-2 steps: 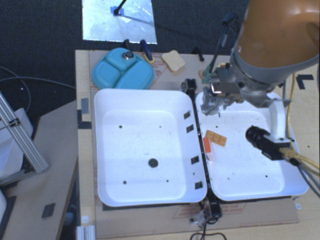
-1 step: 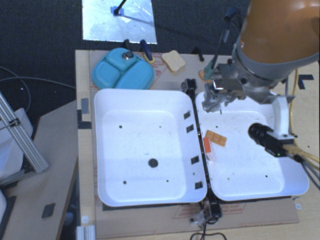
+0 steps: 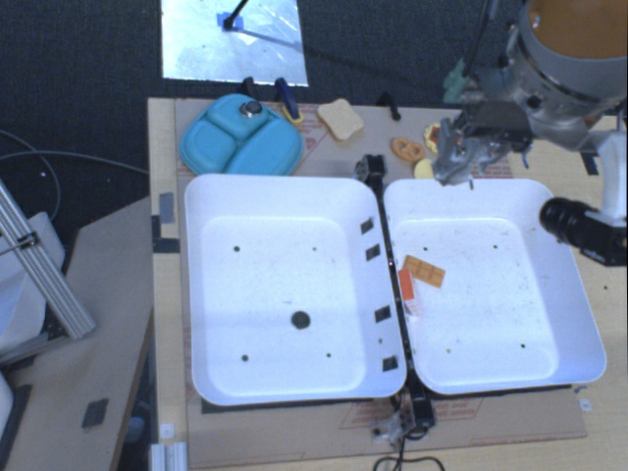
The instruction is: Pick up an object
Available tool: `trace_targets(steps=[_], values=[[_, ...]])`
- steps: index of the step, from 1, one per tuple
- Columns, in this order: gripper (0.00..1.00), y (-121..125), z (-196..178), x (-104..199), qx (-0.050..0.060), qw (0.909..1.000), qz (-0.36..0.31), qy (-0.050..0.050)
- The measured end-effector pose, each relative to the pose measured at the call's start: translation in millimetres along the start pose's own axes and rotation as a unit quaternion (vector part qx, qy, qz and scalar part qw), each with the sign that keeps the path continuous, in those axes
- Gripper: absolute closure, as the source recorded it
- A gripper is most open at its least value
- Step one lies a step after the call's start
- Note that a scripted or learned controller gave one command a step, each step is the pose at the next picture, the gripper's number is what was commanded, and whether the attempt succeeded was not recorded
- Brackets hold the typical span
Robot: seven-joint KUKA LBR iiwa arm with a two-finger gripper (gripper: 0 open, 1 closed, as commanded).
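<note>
The gripper point(image 3: 453, 168) hangs over the far rim of the right bin point(image 3: 579, 346); whether anything sits in its grasp cannot be told. Below and slightly left of it, an orange waffle-like piece point(image 3: 425, 271) lies on the bin floor, touching a small red-and-white piece point(image 3: 407, 289). Further left, a dark disc point(image 3: 300, 320) rests in the left bin point(image 3: 211, 253).

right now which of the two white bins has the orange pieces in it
The right bin, on the arm's side. An orange waffle-like piece and a smaller orange-red piece lie near its left wall; the left bin holds only a dark round thing.
</note>
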State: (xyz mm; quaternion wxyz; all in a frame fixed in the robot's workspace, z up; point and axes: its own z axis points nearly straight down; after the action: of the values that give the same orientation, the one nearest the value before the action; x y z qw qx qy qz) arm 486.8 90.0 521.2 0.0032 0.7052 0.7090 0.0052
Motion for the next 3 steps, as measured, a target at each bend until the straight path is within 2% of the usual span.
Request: trace_targets(steps=[1, 2, 3], values=[[1.0, -4, 173, 24, 0.013, 0.9999, 0.002, -0.003], [1.0, -6, 302, 16, 0.011, 0.9999, 0.003, -0.003], [1.0, 9, 95, 18, -0.005, 1.0, 0.0, 0.001]])
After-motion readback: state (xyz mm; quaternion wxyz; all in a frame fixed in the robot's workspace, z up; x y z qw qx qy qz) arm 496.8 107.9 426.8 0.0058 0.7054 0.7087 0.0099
